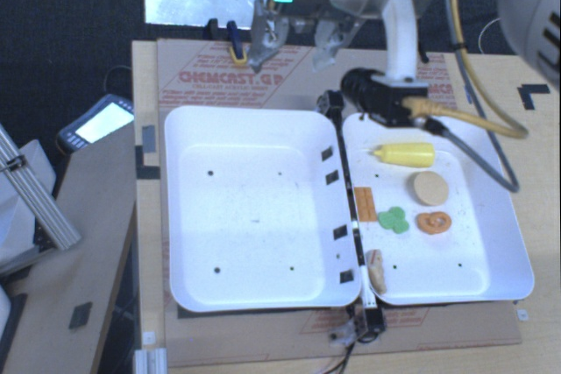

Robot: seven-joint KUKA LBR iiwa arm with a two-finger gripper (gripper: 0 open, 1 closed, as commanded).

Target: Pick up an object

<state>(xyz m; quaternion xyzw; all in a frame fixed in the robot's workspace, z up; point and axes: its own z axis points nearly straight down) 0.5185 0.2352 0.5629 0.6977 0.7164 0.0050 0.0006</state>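
My gripper (pixel 294 48) hangs high over the far edge of the bench, behind the two bins, with its fingers (pixel 261 38) spread open and nothing between them. The right bin (pixel 500 215) holds a yellow bottle (pixel 405 155) lying on its side, a tan round disc (pixel 430 187), an orange ring-shaped piece (pixel 433 222), a green leafy piece (pixel 394 220) and a small orange-brown block (pixel 365 204). A beige piece (pixel 376 269) lies against the divider near the front. All of these sit well in front of the gripper and to its right.
The left bin (pixel 193 188) adjoins the right one along a clipped seam (pixel 346 206). A black cable fitting (pixel 377 96) and yellow hose (pixel 473 120) cross the right bin's far rim. A tablet (pixel 98 123) lies left of the bench.
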